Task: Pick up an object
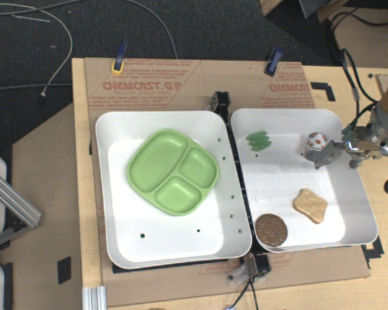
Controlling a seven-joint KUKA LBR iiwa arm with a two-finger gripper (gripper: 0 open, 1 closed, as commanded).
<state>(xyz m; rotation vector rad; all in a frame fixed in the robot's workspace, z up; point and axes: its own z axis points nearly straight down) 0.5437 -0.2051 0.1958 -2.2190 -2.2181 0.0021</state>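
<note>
Gripper (pixel 339 152) at the right bin's right edge, beside the small white cup.

I see the jaws low over the right bin (pixel 290 126), close to its right rim, but I cannot tell whether they are spread or closed. A small white cup with red marks (pixel 316 142) lies just left of them; contact is unclear. Further out in that bin: a green leafy piece (pixel 259 140) near the far-left corner, a tan biscuit-like piece (pixel 310 205) toward the near edge, a brown round disc (pixel 271 230) at the near-left corner. A green divided plate (pixel 173 171) fills the left bin's (pixel 116 237) middle.
</note>
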